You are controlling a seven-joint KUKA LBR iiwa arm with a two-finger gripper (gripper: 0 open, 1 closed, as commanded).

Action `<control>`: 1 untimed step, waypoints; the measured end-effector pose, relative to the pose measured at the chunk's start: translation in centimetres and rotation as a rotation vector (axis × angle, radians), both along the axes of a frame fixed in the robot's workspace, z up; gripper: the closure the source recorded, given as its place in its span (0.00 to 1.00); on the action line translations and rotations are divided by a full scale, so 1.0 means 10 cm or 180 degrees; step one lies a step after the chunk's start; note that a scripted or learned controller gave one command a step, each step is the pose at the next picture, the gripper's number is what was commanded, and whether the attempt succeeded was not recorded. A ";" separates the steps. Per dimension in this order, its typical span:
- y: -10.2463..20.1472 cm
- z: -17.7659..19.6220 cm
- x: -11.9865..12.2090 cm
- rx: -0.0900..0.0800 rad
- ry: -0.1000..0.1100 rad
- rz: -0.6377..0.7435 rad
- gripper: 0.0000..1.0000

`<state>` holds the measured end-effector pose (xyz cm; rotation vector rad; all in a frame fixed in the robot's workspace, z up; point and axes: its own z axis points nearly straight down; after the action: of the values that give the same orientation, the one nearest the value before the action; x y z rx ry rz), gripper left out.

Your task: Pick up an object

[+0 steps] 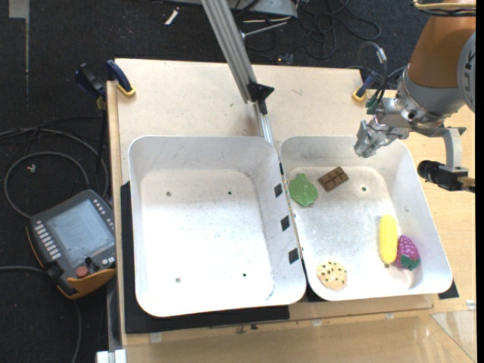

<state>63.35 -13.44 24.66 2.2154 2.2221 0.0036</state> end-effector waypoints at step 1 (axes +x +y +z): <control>0.46 -0.12 -0.13 0.0008 0.0023 0.0013 1.00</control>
<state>62.02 -8.80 23.49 2.2157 2.2316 -0.0014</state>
